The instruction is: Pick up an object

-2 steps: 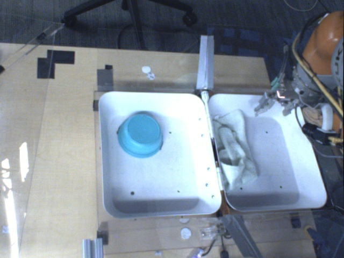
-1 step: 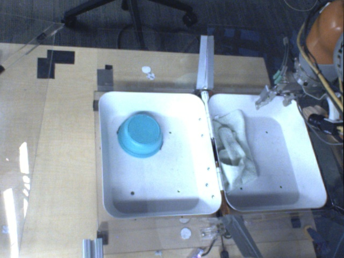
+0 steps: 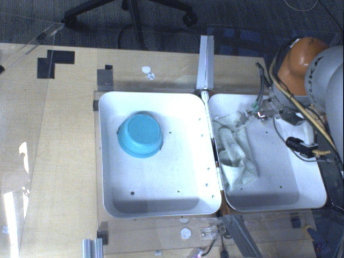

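Nearest, crumpled clear wrapper [image 3: 236, 155] along left wall of right bin [image 3: 306, 195]; likely to slide or collapse if nipped at an edge. Beyond, hand [image 3: 257, 113] touching its top end; finger state impossible to tell. Blue bowl [image 3: 140, 135] in left bin [image 3: 161, 208].

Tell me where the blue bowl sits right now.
The blue bowl lies upside down in the left bin, toward its upper left part, apart from the crumpled clear plastic in the right bin.
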You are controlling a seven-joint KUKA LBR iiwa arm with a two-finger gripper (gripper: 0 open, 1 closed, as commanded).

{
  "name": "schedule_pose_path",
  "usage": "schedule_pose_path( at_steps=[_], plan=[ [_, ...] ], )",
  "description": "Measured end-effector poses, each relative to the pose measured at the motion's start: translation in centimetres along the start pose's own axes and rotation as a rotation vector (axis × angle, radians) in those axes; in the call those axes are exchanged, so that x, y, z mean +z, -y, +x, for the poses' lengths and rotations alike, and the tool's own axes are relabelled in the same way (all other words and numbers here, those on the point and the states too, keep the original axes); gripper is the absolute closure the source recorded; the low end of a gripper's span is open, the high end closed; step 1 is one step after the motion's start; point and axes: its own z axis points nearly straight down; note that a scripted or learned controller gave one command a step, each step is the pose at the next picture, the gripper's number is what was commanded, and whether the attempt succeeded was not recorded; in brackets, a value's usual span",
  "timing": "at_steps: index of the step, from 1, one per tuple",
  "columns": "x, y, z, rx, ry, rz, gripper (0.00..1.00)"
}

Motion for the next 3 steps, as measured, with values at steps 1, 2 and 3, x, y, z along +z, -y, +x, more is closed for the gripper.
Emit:
schedule_pose_path(
  at_steps=[1, 2, 3],
  plan=[
    [-6.3, -1.9, 1.6, -0.005, -0.002, 0.006, 0.0],
    [-0.2, 1.5, 4.3, -0.033, -0.001, -0.001, 0.0],
    [-1.4, 1.2, 4.4, -0.035, -0.001, -0.009, 1.0]
  ],
)
